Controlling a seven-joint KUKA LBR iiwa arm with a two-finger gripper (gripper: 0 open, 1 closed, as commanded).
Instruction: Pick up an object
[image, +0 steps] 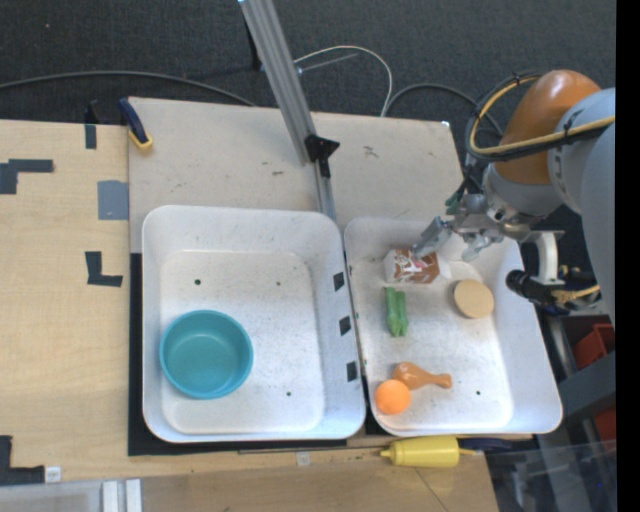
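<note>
The gripper (452, 236) — its spread cannot be told — is poised by the snack packet (413, 266): light, crinkly, best pinched mid-body.

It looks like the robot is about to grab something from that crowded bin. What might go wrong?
The end effector hovers by the red-and-white packet, which lies against the bin wall, so a finger may hit the rim. The green piece and tan disc lie close by, so either might be nudged instead.

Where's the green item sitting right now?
The green item lies in the right bin, near its left wall, just below the red-and-white packet and above the orange ball.
</note>
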